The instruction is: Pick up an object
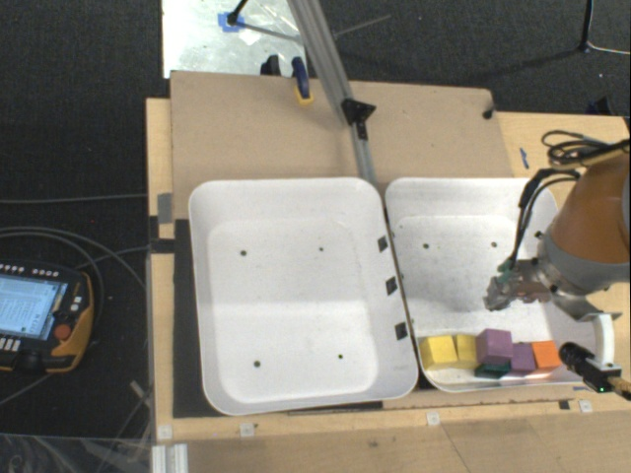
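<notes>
The arm came in from the right edge of the frame, orange band and grey wrist sitting over the right-hand bin. The gripper hung over the middle-right part of that bin, a bit above the row of blocks. Honestly couldn't tell whether it was released or clenched, it was just a dark blurry lump at that angle, and nothing was visibly caught in it.

The things to pick were all bunched along the lower edge of the right bin: a yellow block at the left end, then a purple block, a dark green block tucked just below the purple one, another smaller purple block beside those, and an orange block at the right end. They sat close together, some touching, all down on the bin floor and lower in the frame than the gripper.

The left bin took up the centre of the frame. A teach pendant with a lit screen lay on the dark floor at the left edge, and a grey pole slanted down from the top toward the seam between the bins.
</notes>
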